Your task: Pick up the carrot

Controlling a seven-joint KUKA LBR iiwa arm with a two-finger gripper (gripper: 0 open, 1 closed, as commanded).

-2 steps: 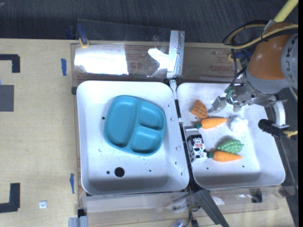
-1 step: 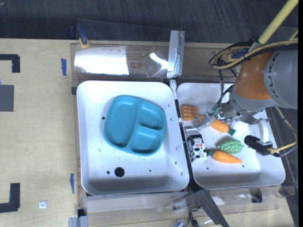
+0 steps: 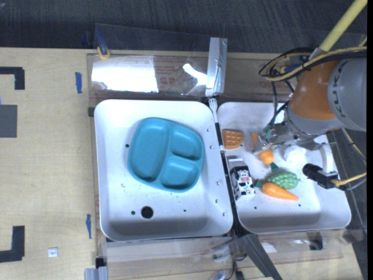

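Overhead slanted view of a bench w/ two shallow white bins side by side. The left bin (image 3: 111, 156) holds a blue divided plate (image 3: 166, 153) with three compartments, sitting near the bin's middle, and a small dark round spot near its front-left corner. The right bin (image 3: 332, 212) holds a cluster of toy foods. The carrot (image 3: 280, 192) — orange, w/ a green leafy end pointing left — lies on its side toward the front of the right bin, tip pointing right. Just behind it, touching or nearly so, is a green bumpy vegetable (image 3: 285, 179). A small orange item (image 3: 266, 156) sits behind that, a waffle-like orange piece (image 3: 232, 137) lies near the bin's back-left corner, and a black-and-white object (image 3: 242, 181) rests against the left wall. The grey arm with its orange band (image 3: 312, 95) comes in from the right, over the back of the right bin. The gripper (image 3: 278, 134) hangs above the small orange item, apart from the carrot — can't tell how far its jaws are spread or whether anything is in them.
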